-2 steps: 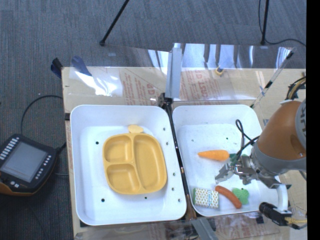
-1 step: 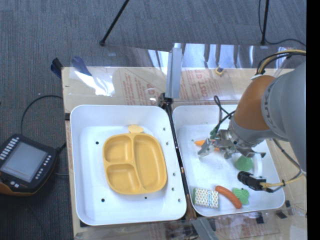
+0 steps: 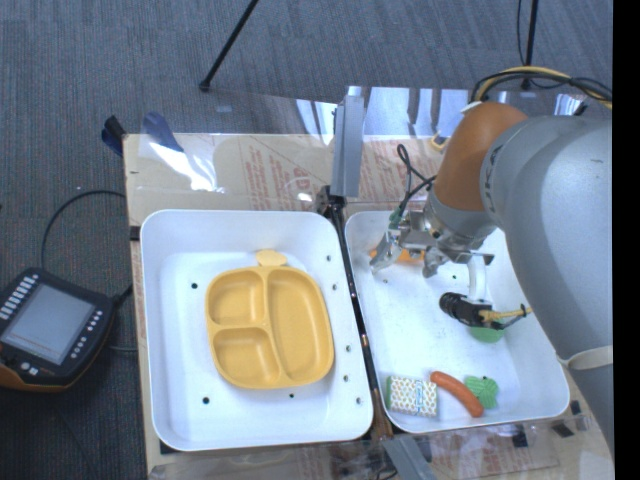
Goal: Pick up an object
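Grey carpet, with a bench [image 3: 250,168] bearing two shallow white plastic bins side by side.

1. Two-finger gripper [image 3: 405,250]: low over the far left corner of the right-hand white bin [image 3: 420,338], close to its left wall. Whether it is open or closed cannot be told.
2. Small orange piece [image 3: 397,256]: right at the gripper, possibly touching it; too blurred to identify.
3. Green rounded plastic item [image 3: 488,334]: near the gripper, on its right and nearer the camera, partly hidden.
4. Orange toy carrot with green top [image 3: 457,393]: well apart from the gripper, at the bin's near edge.
5. Blue-and-white patterned flat packet [image 3: 412,395]: just left of the carrot, directly nearward of the gripper.
6. Yellow three-compartment plastic plate [image 3: 268,326]: left of the gripper, across the dividing walls, central in the left-hand white bin [image 3: 170,238].
7. Grey handheld control pendant with screen [image 3: 48,326]: far left of the gripper, on the carpet.
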You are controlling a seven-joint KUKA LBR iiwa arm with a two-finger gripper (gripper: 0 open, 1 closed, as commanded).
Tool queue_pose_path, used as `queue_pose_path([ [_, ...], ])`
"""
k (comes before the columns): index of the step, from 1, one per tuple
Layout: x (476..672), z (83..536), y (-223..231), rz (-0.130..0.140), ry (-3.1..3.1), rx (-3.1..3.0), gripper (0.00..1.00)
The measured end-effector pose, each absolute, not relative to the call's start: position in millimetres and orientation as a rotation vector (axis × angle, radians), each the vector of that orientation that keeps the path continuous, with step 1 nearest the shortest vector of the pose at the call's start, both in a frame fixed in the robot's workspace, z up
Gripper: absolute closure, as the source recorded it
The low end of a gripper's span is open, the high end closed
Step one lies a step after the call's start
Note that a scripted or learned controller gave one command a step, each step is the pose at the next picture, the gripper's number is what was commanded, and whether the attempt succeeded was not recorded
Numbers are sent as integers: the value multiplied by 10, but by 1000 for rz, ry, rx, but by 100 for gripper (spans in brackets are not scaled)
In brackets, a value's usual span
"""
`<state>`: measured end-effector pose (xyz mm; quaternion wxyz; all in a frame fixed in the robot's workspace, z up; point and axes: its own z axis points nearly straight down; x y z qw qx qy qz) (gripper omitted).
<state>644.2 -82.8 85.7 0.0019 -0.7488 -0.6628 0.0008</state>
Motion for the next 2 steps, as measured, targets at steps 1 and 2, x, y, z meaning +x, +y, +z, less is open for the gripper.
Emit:
queue_pose_path([
  [1,6443,1021,-782,3,-2177,-2262,0],
  [2,6441,1202,-1130,3,-2162,-2277,0],
])
